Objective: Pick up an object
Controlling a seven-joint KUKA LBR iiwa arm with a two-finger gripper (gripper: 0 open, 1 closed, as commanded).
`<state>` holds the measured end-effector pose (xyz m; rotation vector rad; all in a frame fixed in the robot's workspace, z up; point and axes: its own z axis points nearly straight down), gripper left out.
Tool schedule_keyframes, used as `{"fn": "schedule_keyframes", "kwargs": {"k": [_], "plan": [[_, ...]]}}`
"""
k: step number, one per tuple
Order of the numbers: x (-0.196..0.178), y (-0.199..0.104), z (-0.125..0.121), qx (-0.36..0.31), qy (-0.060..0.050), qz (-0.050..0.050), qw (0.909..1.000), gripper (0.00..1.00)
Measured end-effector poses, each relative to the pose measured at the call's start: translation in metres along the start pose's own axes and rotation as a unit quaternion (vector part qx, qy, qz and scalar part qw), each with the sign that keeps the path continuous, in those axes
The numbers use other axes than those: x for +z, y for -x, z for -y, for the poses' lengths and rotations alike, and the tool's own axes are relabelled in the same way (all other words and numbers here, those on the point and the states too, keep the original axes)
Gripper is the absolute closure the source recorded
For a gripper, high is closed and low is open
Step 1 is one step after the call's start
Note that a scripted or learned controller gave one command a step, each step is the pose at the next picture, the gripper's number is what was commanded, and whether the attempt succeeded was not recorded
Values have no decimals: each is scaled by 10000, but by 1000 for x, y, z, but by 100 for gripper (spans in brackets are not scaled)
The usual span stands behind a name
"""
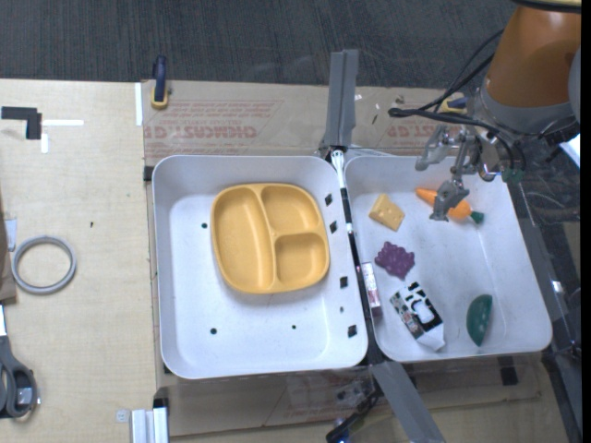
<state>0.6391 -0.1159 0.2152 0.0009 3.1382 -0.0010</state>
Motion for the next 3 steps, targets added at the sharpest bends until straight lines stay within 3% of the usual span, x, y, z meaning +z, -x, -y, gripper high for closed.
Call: {"fn": "schedule_keyframes", "kwargs": {"k": [1,2,3], "plan": [[80,19,14,922,-2,-3,9957,0],[116,-2,-16,2708,-6,-6,9626,0],[106,-1,-16,2691,-13,19,9631,100]]}}
